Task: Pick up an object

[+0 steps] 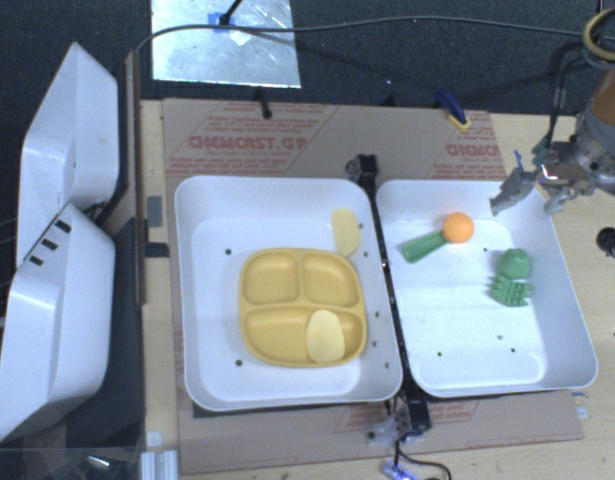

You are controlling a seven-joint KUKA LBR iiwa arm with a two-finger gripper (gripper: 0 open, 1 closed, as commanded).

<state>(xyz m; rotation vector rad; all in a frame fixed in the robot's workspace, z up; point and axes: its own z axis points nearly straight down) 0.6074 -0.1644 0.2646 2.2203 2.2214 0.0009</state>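
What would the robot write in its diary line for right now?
gripper: open, holding nothing, above right bin far corner | orange ball: touching green stick | green toy: untouched | pick: not yet done

Right bin: orange ball (458,228) at the rear, touching the upper end of a green stick-like piece (421,246) that lay slanted toward the divider; a green round-headed toy with a ridged base (511,277) lay apart nearer the right wall. Left bin: yellow sectioned tray (277,323) lay flat at centre, with a pale yellow oval piece (326,336) in its front-right compartment; a pale yellow curved piece (346,232) lay just behind the tray's rear-right corner.
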